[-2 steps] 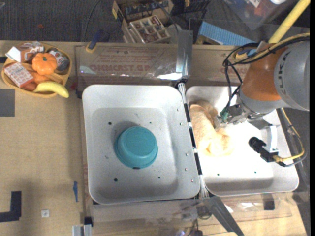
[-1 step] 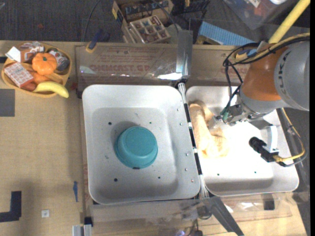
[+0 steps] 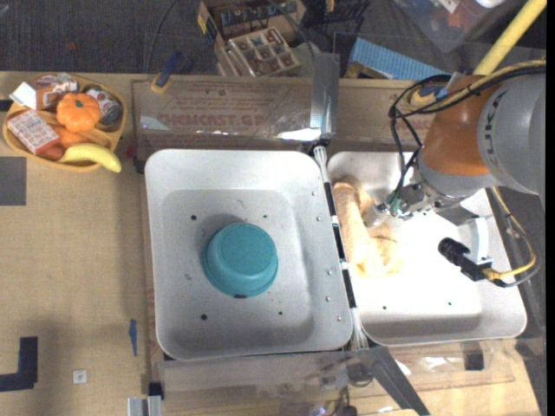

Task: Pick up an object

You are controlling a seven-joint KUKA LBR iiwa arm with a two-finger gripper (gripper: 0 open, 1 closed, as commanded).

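On the table (image 3: 69, 258) sat two shallow white bins side by side. Left bin (image 3: 173, 189) carried a teal bowl (image 3: 241, 259), upturned, near its middle, well apart from the arm. Right bin (image 3: 451, 306) held a tan loaf-like object (image 3: 350, 219) lying lengthwise against its left wall, with a paler, crumpled yellowish piece (image 3: 379, 254) just beside its lower end; could not tell whether the two touched.

Arm (image 3: 486, 137) reached in from the right, orange band above the wrist, bent down over the upper part of the right bin. Gripper (image 3: 401, 204) hung near the top end of the loaf-like object, a little to its right. Whether it was open or closed could not be told at this angle, and nothing was seen held.

Handling, as a judgement: the loaf looked light and somewhat soft, likely foam or plastic, rounded, so prone to roll or squeeze out. Best hold seemed across its narrow width at mid-length, though the bin wall crowded one side. The bowl looked stiff, smooth and slippery, dome up, offering little to pinch.

Beyond the bins, at far left, a dish of toy food (image 3: 62, 121).
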